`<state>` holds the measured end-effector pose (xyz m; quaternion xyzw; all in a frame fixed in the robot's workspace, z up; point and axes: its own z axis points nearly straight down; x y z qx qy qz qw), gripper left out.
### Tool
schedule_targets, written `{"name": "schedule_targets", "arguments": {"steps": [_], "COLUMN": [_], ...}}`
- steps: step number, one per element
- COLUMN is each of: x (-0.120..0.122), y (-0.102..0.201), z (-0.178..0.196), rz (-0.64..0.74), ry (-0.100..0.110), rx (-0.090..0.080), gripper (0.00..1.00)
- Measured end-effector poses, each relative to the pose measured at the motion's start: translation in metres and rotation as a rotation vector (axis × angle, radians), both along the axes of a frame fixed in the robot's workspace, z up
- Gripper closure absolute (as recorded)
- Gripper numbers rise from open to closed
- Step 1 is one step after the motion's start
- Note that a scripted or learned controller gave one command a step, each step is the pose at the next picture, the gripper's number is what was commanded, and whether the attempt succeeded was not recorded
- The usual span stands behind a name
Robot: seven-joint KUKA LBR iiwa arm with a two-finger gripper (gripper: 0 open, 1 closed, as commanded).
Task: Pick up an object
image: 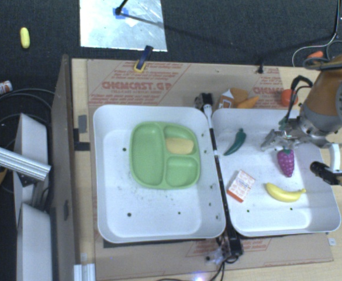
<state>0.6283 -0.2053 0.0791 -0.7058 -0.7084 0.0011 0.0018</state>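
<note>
Right bin (320,218): open floor along the front, below the banana (285,192), and in the middle between green pepper (235,141) and purple grapes (286,161). Small carton (240,185) near the left wall. Gripper (276,139) just above the grapes. Left bin (109,215): green divided plate (162,156) at centre, free floor all round it.

The purple grape bunch (286,161) lies just below the pincer (277,140), stem end up toward it, on the white floor of the right bin; the yellow banana (284,192) lies flat farther below, curved, well apart from the pincer; the green chili pepper (235,142) lies slanted to the pincer's left; the small orange-and-white packet (240,185) rests tilted, below and left of it.
</note>
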Motion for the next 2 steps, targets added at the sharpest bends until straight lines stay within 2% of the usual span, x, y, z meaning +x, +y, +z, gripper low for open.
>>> {"name": "schedule_targets", "arguments": {"steps": [1, 2], "x": [-0.032, -0.03], "y": [-0.001, -0.001], "z": [0.005, 0.017], "rz": [-0.003, -0.002], "ry": [-0.003, -0.01], "rx": [-0.002, -0.003], "gripper": [0.0, 1.0]}}
